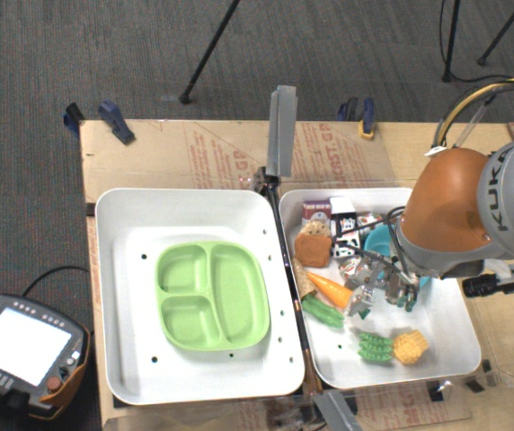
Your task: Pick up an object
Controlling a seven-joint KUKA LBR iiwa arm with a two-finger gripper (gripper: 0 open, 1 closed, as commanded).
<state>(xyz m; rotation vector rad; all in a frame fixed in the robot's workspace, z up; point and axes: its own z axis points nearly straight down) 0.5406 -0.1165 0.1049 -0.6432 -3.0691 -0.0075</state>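
My gripper hangs low in the right bin, near its middle. It is open, and bare white floor shows between the fingers. An orange carrot lies just left of the left finger, with a green pod below it. In front of the gripper lie a yellow corn cob and a green pea cluster. A brown biscuit-like toy, a small box, a black-and-white item and a blue cup crowd the bin's back, partly under the wrist.
The left bin holds a green divided plate. A grey upright post stands behind the wall between the bins. The arm's orange band covers the right bin's back right corner.
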